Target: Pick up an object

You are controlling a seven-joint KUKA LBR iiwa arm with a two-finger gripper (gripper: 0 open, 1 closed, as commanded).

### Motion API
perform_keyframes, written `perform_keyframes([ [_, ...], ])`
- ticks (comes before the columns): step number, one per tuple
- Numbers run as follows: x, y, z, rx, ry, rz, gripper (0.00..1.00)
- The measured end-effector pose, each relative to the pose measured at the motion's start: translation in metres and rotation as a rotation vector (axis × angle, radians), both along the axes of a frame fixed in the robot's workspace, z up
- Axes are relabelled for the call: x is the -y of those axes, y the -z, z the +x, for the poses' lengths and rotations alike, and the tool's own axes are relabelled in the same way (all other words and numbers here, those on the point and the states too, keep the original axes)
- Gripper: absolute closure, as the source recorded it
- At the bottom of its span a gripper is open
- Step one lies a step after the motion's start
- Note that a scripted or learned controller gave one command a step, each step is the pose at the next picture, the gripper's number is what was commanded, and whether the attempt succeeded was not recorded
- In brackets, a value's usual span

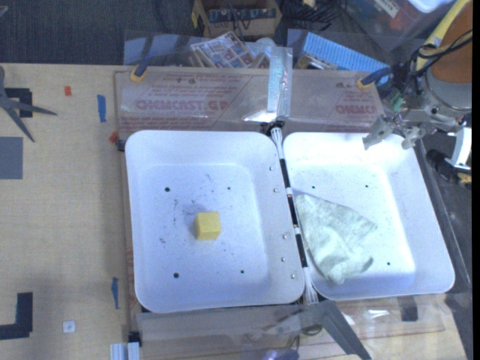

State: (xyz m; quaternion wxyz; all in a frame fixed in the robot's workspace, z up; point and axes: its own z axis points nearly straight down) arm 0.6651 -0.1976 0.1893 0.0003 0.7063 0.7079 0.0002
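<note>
yellow block (208, 226) alone mid left bin (150, 163), open floor all round, crumpled cloth (334, 235) crowding right bin's (405, 171) near-left

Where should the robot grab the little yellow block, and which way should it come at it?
Probably straight down from above, fingers closing on two opposite flat sides of the yellow block. It sits alone on the flat floor of the left bin, away from the walls, so there is room all round. The gripper hangs over the right bin's far edge.
</note>
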Motion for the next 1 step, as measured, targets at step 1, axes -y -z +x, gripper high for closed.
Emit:
perform_keyframes([
  [1, 0.0196, 0.0963, -0.0287, -0.001, -0.138, 0.008, 0.0],
])
